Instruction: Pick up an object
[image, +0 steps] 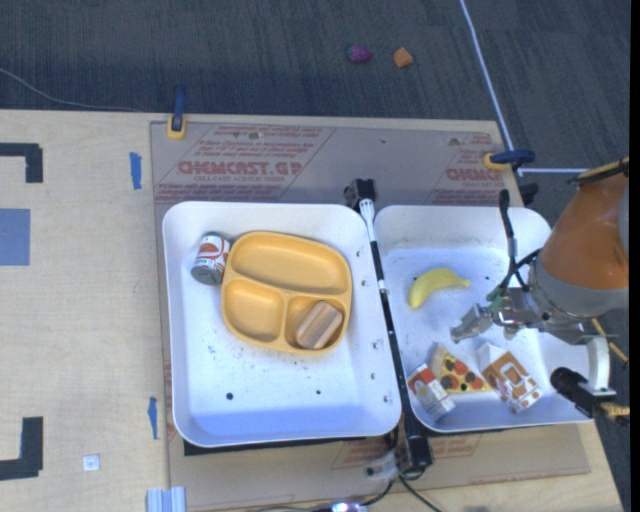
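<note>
**Desk:** What's on your screen, starting from the left?

**Me:** I see the left bin (190, 400) first. A small can (210, 258) lies on its side against the left edge of a yellow divided tray (285, 262). A tan bread-like piece (319, 324) sits in the tray's lower right compartment.

**Desk:** And the other side?

**Me:** In the right bin (420, 245) I have a banana (436, 285) lying near the upper left. Below it, close to the front wall, there's a small red and white item (430, 392) I can't identify, touching a pizza slice (460, 373). Just right of the slice is a little orange and white box (512, 380).

**Desk:** Gripper?

**Me:** The gripper (478, 322) sits low over the right bin, between the banana and the pizza slice, pointing left. I see nothing held in it. I can't tell from this angle whether it's released or clenched. The arm (590, 250) covers the bin's right side.
</note>
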